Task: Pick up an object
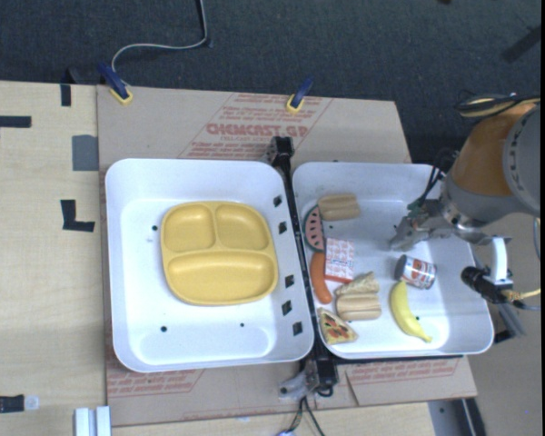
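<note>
A grey robot arm (504,175) with a smooth orange band reaches in from the right over the right of two shallow white plastic bins (381,175). Its metal gripper (409,234) hangs low above the bin floor, fingers pointing left; whether the jaws stand apart or together cannot be told, and nothing is seen between them.

Just below and to the right of the jaws lies a small can (417,272) on its side, a shiny cylinder with a red and white label. Below that is a curved yellow banana (407,312), smooth-skinned. To the left of the jaws lies a flat packet (339,259), white with red print. Up and to the left is a tan bread roll (338,208), oblong, and beside it a watermelon slice (312,228), a half-disc with a dark rind. Down and to the left are a long orange carrot (320,278), a layered sandwich (358,298) and a triangular pizza slice (336,326).

Far to the left of the jaws, in the other bin (132,243), rests a matte yellow divided plate (220,252) with three rounded compartments. Both bins sit on brown cardboard (245,125) with red lettering.
</note>
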`<state>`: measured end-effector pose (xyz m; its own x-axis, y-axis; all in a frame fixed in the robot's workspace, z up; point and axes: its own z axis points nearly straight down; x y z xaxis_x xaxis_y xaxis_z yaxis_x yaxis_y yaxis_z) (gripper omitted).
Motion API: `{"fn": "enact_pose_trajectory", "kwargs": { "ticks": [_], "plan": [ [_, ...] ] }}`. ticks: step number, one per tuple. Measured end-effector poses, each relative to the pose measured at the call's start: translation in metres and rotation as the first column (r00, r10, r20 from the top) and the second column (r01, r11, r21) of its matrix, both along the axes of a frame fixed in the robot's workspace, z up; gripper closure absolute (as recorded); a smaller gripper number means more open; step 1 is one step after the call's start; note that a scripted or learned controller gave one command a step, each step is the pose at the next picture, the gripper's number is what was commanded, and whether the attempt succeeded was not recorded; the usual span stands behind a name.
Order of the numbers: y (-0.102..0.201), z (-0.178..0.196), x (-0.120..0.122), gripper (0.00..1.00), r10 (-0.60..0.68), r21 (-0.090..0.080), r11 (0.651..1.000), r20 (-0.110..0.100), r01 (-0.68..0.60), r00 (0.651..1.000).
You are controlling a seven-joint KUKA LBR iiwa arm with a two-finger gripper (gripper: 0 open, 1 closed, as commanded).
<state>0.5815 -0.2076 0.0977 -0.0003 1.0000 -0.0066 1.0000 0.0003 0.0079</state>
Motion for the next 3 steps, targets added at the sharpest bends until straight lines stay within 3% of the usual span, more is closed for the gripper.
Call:
{"fn": "enact_pose_trajectory", "kwargs": {
  "ticks": [1, 2, 3],
  "plan": [
    [0.0, 0.0, 0.0, 0.0, 0.0, 0.0, 1.0, 0.0, 0.0, 1.0],
    [0.026, -0.011, 0.059, 0.0, 0.002, 0.005, 1.0, -0.005, -0.002, 1.0],
    [0.042, -0.011, 0.054, 0.0, 0.001, 0.002, 1.0, -0.003, -0.001, 1.0]
  ]
}}
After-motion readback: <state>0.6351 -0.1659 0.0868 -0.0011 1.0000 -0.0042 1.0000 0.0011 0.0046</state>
